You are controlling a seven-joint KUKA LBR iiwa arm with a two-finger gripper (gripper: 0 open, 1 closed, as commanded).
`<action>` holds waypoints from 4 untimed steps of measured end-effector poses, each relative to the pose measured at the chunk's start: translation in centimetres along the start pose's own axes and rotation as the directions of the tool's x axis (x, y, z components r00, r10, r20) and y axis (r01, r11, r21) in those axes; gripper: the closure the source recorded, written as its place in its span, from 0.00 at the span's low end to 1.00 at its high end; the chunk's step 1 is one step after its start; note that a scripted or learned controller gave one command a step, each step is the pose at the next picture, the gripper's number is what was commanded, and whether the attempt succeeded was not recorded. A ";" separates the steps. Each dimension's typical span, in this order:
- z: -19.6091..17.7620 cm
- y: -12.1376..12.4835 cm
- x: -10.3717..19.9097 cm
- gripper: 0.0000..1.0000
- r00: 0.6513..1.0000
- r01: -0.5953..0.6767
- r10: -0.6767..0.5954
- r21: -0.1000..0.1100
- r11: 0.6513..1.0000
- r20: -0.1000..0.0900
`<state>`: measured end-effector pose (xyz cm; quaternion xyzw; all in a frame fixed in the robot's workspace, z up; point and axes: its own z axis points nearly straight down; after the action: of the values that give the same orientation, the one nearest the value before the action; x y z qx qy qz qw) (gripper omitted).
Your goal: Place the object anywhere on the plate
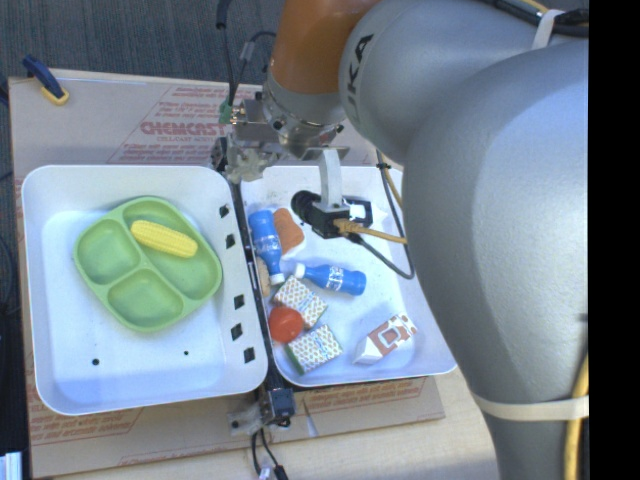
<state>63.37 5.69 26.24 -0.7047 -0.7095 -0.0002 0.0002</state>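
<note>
Arm comes in from the right and fills the right half of your frame; orange band sits top centre, wrist bent down and left; gripper hangs at the upper end of the seam between the two bins, just above the rims; you cannot tell how far it is open or whether it has hold of anything, it is too cluttered and small there.

Corn lies on the green plate, across its upper right compartment, tilted; plate sits mid-left in the left bin; the other two compartments are bare.

Right bin, lower centre of frame, is crowded: blue bottle along the seam; orange-brown piece touching it on the right; second blue bottle lying slantwise just below; checked packet under that; red ball beside the seam; another checked packet at the near edge; red-and-white carton to its right.

Printed cardboard lies beneath both bins; blue-and-yellow clip upper left.
</note>
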 end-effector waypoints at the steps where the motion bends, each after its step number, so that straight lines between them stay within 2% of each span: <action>1: 1.4 1.5 7.1 1.00 1.000 0.001 -0.001 0.000 1.000 0.000; 2: -5.0 1.9 16.2 1.00 1.000 0.002 -0.002 -0.002 1.000 -0.001; 3: 9.7 2.2 16.0 1.00 1.000 0.000 0.000 0.009 1.000 0.004; 4: 3.3 2.3 1.3 1.00 1.000 -0.003 0.003 0.001 1.000 0.002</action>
<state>65.67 7.04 22.94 -0.7057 -0.7085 0.0011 -0.0003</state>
